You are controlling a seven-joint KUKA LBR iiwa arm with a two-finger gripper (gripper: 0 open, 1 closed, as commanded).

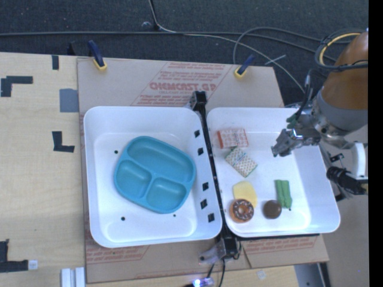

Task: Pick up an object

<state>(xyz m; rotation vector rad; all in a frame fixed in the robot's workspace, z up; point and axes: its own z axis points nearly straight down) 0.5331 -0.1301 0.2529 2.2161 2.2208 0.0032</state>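
The right bin (pixel 311 160) holds several small items: a red-and-white packet (pixel 231 138), a checkered green pouch (pixel 242 161), a yellow block (pixel 244 191), a sprinkled donut (pixel 242 210), a brown ball (pixel 272 209) and a green bar (pixel 283 194). My gripper (pixel 281 148) hangs over the upper right part of this bin, right of the packet and above the green bar. Nothing shows between its dark fingertips.
The left bin (pixel 99 160) carries a blue divided plate (pixel 155 173). A black divider (pixel 206 172) runs between the two bins. Cables loop behind the bins, and clamps (pixel 97 58) hold the cardboard base.
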